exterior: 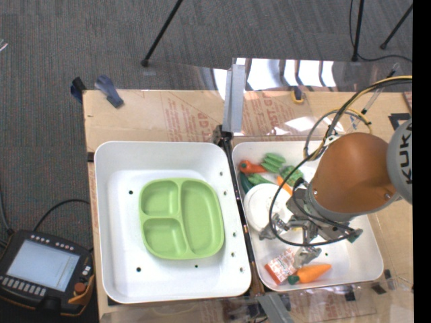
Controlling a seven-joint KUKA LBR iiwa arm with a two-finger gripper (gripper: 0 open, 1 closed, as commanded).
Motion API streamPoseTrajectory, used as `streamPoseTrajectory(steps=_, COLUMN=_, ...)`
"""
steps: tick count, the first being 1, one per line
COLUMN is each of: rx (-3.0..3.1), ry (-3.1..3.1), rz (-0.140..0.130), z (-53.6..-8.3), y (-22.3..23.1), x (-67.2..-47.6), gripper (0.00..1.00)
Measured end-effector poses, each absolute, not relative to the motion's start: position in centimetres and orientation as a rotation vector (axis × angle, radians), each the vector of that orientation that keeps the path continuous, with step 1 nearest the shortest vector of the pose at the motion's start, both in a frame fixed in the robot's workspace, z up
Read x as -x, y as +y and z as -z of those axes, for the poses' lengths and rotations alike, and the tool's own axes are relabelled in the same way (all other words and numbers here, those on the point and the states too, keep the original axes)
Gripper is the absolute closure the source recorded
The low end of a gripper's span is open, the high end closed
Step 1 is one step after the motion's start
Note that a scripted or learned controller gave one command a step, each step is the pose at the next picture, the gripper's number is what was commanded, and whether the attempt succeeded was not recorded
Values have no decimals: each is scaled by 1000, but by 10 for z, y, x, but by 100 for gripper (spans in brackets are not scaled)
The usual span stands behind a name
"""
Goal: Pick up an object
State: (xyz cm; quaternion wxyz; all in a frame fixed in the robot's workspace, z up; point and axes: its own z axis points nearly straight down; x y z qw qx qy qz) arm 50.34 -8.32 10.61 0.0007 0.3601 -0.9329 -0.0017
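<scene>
Arm: hangs over right bin [374, 258], toy food clustered below | Tool [304, 237]: finger state cannot be told | Toy carrot [311, 272]: lies free near front wall | Left bin [111, 180]: holds green divided plate [182, 219].

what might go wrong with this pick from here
1. The right bin is crowded: a carrot, a red packet, a white plate and green toys lie close together, so the gripper may nudge neighbours or catch two.
2. The carrot lies near the bin's front wall, leaving little room for fingers.
3. The arm's orange band hides part of the bin from the camera.
</scene>
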Motion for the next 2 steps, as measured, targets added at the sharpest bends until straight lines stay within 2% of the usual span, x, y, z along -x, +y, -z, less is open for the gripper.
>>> streamPoseTrajectory(steps=1, rx=-896, ry=-3016, rz=-1, z=-94, y=-83, x=-570, gripper=0)
streamPoseTrajectory(steps=2, rx=-709, ry=-3065, rz=0, z=-116, y=-154, x=-582, gripper=0)
